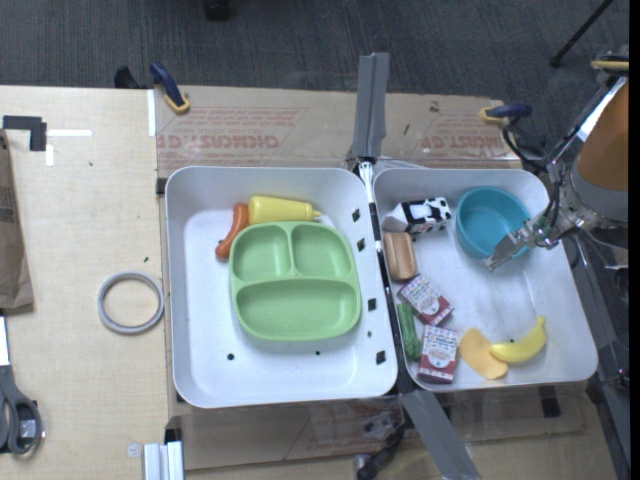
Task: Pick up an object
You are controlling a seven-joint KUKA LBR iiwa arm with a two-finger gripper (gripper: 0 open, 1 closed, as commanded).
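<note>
The right bin (560, 318) holds a blue bowl (487, 218), a black-and-white toy cow (426, 214), a brown bread-like piece (400, 256), two small red-and-white cartons (425, 300) (438, 354), a thin green item (407, 330), a yellow chip (482, 356) and a banana (524, 342). My gripper (508, 250) reaches in from the right and sits low at the bowl's front right rim, pointing left. Nothing is seen held in it.
The left bin (190, 298) carries a green divided plate (295, 280), a yellow squeeze-shaped toy (282, 209) and an orange carrot (232, 231). A grey ring (131, 301) lies on the bench to the left. A grey divider (371, 108) stands between the bins at the back.
</note>
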